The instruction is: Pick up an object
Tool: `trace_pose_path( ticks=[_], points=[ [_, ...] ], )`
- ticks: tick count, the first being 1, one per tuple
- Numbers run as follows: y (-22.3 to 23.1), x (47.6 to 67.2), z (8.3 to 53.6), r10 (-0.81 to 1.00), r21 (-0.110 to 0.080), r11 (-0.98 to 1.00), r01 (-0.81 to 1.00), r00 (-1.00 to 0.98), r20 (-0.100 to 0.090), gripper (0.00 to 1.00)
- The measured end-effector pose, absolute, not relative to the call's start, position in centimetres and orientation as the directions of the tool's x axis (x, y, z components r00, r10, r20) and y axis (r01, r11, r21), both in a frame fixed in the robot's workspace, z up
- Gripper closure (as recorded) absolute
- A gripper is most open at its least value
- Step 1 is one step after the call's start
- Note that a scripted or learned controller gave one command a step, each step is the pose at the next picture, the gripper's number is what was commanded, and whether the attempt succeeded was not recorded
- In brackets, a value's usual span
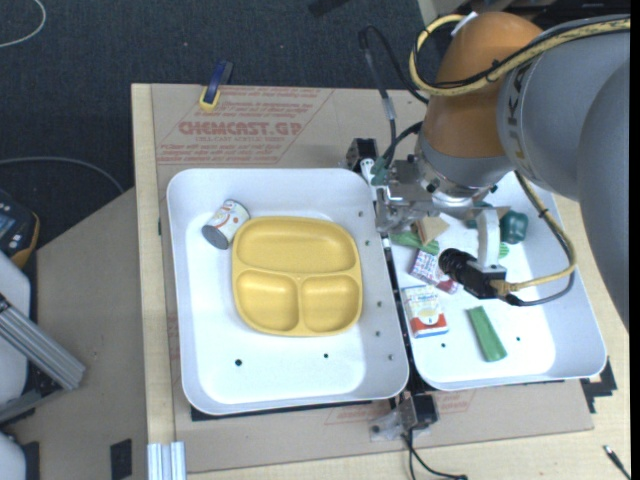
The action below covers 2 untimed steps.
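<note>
We see two white bins side by side on a brown board printed with red lettering. The left bin (190, 298) bears a yellow divided tray (297, 273) with three compartments, lying flat near the middle, and a small can (225, 222) tipped on its side just beside the tray's upper left corner, close to touching it.

The right bin (560, 353) is crowded. The arm (520, 88), grey with an orange band, reaches over its upper half and hides much of the floor there. The gripper (432, 230) hangs low over the bin's upper left part, near the wall shared with the left bin; we cannot tell how its jaws stand, since the wrist covers them.

Around it lie the loose things: a green stick-shaped object (488, 333) lying flat toward the lower middle, a small red and white packet (428, 314) just left of it, a patterned card (425, 265) above that, and a dark teal object (513, 226), perhaps a small toy, partly behind a black cable fitting.
</note>
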<state>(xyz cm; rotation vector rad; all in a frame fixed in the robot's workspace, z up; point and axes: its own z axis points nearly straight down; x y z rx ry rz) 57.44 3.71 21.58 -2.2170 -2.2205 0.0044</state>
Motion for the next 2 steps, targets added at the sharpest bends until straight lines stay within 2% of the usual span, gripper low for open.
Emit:
trace_pose_path(
  ticks=[1,2],
  points=[
    [3.0,57.9,23.5,1.000,0.004,0.000,1.000,0.000,0.000,1.00],
    [2.2,57.1,21.9,1.000,-0.004,-0.001,1.000,0.001,0.000,1.00]
  ],
)
